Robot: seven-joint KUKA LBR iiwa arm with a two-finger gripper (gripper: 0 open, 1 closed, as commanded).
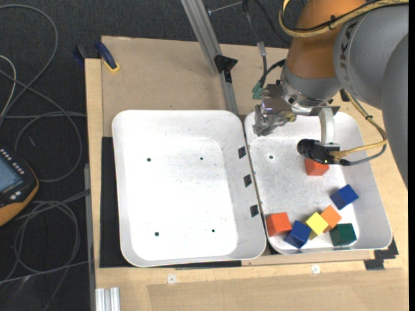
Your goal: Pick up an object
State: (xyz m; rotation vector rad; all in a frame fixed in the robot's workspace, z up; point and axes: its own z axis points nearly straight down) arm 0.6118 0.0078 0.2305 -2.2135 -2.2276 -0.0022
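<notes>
1. Arm [337, 37]: grey, with an orange band above the wrist. It enters from the right and hangs over the far end of the right bin [363, 141].
2. Pincer [267, 125]: sits at the far-left corner of the right bin, close to the wall shared with the left bin [175, 186]. The metal head is blurred, so I cannot tell whether it is wide or narrow. No block is seen in it.
3. A black part [314, 149] with a yellow cable hangs from the wrist over the middle of the right bin.
4. Red block [316, 167]: middle of the right bin, just below that black part and partly covered by it. Apart from the pincer.
5. Upper blue block [345, 195]: toward the right wall, alone, tilted.
6. Cluster along the near edge of the right bin, left to right:
   - orange block [279, 223], near-left corner;
   - lower blue block [299, 233], just beside it, at the near rim;
   - yellow block [317, 223], touching the lower blue block;
   - small orange block [331, 216], just behind the yellow one;
   - green block [343, 234], near-right end of the row.
7. Left bin: white floor with a few dark dots.
8. Both bins stand side by side on the wooden bench [162, 70]; three black clips [247, 180] sit along the seam between them.
</notes>
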